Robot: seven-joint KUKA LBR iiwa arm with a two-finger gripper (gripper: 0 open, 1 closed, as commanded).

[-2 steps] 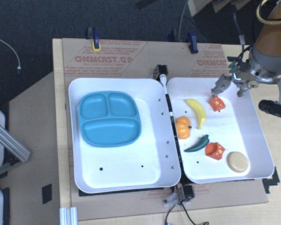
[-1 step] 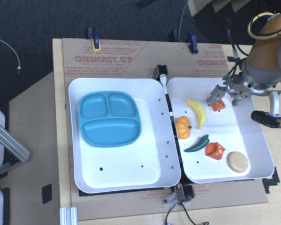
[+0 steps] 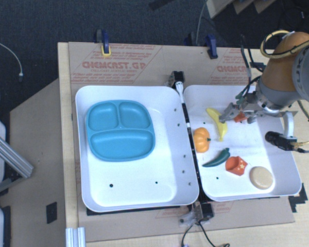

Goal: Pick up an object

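Note:
My gripper [image 3: 240,113] hangs low over the back of the right bin [image 3: 278,189], below the orange band of the arm [image 3: 283,71]. A small red-orange thing [image 3: 239,118] shows right under it; whether it is gripped I cannot tell. A yellow banana [image 3: 217,121] lies just left of the gripper. Further forward lie an orange pumpkin [image 3: 201,139], a dark green chili [image 3: 216,158], a red pepper [image 3: 236,165] and a beige round piece [image 3: 261,177].
The left bin [image 3: 139,189] holds a blue divided plate [image 3: 121,129] in its back left part. A black divider strip [image 3: 187,130] runs between the two bins. Cables [image 3: 286,140] hang at the arm's right side over the bin's edge.

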